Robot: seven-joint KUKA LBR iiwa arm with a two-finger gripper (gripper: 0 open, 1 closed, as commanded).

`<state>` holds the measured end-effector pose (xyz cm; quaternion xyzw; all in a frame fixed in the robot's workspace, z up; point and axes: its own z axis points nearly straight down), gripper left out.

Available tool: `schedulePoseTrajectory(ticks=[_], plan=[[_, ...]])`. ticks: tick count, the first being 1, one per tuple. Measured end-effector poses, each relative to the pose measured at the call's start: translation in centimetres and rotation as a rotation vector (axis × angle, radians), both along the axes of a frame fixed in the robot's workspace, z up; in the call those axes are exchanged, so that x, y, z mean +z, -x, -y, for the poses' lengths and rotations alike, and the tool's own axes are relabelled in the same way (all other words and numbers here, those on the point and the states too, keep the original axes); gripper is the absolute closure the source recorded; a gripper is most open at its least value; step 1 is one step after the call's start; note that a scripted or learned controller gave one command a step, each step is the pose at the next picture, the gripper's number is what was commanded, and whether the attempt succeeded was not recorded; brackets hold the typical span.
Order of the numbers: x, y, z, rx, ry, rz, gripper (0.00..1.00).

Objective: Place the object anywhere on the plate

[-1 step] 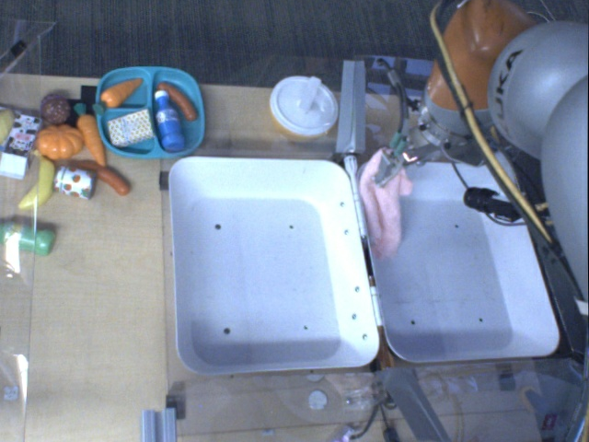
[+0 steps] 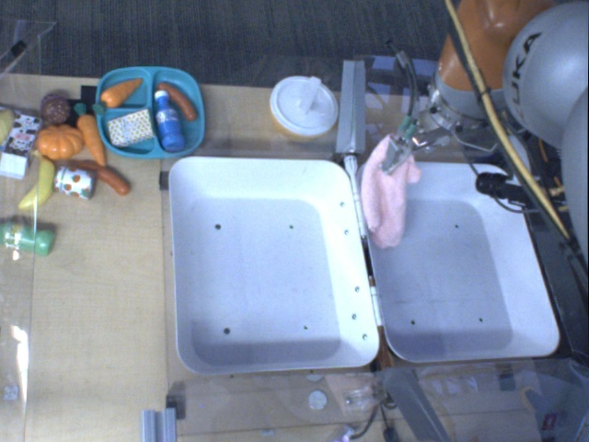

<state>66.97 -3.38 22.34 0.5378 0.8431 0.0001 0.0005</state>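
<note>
A pink cloth (image 2: 384,201) hangs over the far left corner of the right bin (image 2: 479,339), its top pinched between the fingers of my gripper (image 2: 399,150). The gripper is shut on the cloth and holds it above the divider between the two bins. The plate (image 2: 189,86) is a teal divided dish on the bench beyond the left bin, at the far left. It holds a carrot (image 2: 121,91), a blue bottle (image 2: 168,122), a sausage and a checked sponge.
The left bin (image 2: 267,330) lies between my gripper and the plate. A white-lidded yellow cup (image 2: 304,105) stands behind the bins. Toy foods, among them a pumpkin (image 2: 59,142), a banana (image 2: 39,188) and a can (image 2: 74,182), lie left of the plate.
</note>
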Motion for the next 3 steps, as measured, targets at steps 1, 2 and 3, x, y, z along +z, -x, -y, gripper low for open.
schedulePoseTrajectory(ticks=[1,2,3], plan=[[0.2,1.0,-5.5,0.404,0.000,0.000,1.00],[0.0,1.0,-11.7,0.807,0.000,0.003,1.00],[0.1,0.7,-16.9,1.135,0.000,0.004,1.00]])
